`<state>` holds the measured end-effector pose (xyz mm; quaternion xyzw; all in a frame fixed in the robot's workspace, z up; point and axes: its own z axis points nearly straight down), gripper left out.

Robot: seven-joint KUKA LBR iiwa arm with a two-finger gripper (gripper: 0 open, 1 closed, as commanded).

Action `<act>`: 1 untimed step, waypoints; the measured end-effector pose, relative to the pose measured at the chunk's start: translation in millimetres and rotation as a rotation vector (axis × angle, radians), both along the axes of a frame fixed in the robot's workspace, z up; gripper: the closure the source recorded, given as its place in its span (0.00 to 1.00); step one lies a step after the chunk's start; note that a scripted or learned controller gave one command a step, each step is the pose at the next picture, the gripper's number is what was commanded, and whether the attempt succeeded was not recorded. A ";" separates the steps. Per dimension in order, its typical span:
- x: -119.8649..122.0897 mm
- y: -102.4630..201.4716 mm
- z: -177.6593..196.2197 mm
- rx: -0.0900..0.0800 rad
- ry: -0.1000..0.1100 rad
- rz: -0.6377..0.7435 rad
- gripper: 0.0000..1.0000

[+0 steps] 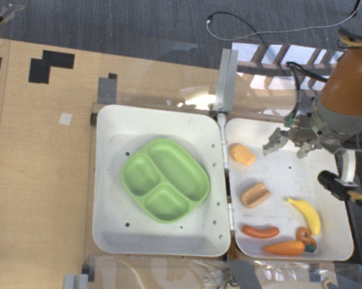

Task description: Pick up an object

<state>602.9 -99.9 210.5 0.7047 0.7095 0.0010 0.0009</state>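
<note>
Hovering over the far part of the right bin [347, 187], gripper [289, 144] has its fingers spread wide with nothing between them. Closest candidate is the yellow corn piece [242, 155], just left of the fingertips near the bin's left wall. Hot dog bun [255, 194] sits nearer the middle; banana [307, 215], red sausage [261, 231], carrot [283, 247] and a small orange fruit [305, 236] cluster at the near edge. Left bin [105, 222] holds a green divided plate [165, 180].

Risks, judged: corn lies close to the divider, so a finger could clip the wall or nudge it away. Rounded pieces may roll or squirt out on closing. Carrot and fruit touch, so a double grab or a jam is possible.
</note>
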 end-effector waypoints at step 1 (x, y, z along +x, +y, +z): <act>-18.2 -4.7 -114.9 0.000 -0.001 0.060 0.00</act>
